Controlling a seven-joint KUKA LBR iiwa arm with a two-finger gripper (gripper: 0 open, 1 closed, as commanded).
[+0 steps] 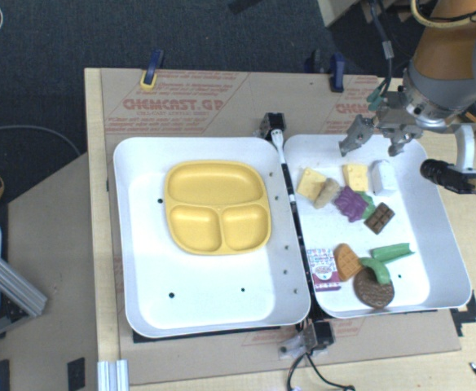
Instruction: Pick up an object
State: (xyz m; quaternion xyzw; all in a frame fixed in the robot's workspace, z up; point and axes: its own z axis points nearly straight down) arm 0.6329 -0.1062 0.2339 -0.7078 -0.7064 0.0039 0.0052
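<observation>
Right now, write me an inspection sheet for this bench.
Surface: cardboard-covered bench, two white bins side by side.
Job's things: right bin holds small toy food pieces, among them a purple piece and a green piece.
Clutter: yellow divided tray in left bin.
Grippers: gripper open, above right bin's far edge, holding nothing.
Cables: loose wires at near edge.
Surroundings: dark carpet.

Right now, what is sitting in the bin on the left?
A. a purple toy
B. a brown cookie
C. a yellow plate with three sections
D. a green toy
C: the yellow plate with three sections lies alone in the left bin, while the purple toy, green toy and brown cookie are all in the right bin.
</observation>
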